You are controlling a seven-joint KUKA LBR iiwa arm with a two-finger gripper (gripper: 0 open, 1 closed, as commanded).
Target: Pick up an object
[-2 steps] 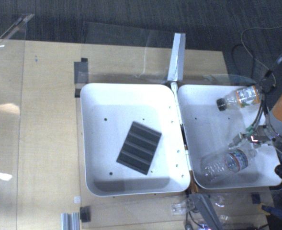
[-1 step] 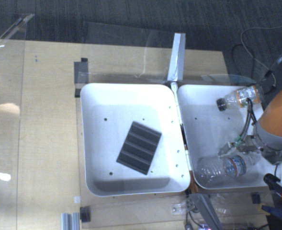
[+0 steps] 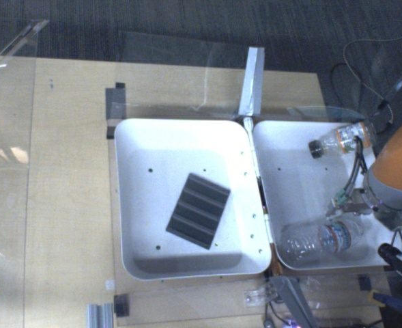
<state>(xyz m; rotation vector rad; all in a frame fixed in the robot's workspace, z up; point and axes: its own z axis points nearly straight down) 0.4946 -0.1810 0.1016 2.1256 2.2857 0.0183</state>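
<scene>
Two white bins sit side by side on the counter [image 3: 64,183]. Left bin [image 3: 139,251]: one dark ribbed block [image 3: 199,210], flat, near centre, untouched. Right bin [image 3: 282,183]: small clear bottle [image 3: 336,141] at the far side; larger clear bottle [image 3: 318,240] on its side at the near edge. Arm [image 3: 397,166] over the right rim, jaws [image 3: 347,203] just far of the larger bottle. Jaw state: cannot tell. Judged step: approach, nothing held. Next move calls for descent centred over the bottle's round body.
</scene>
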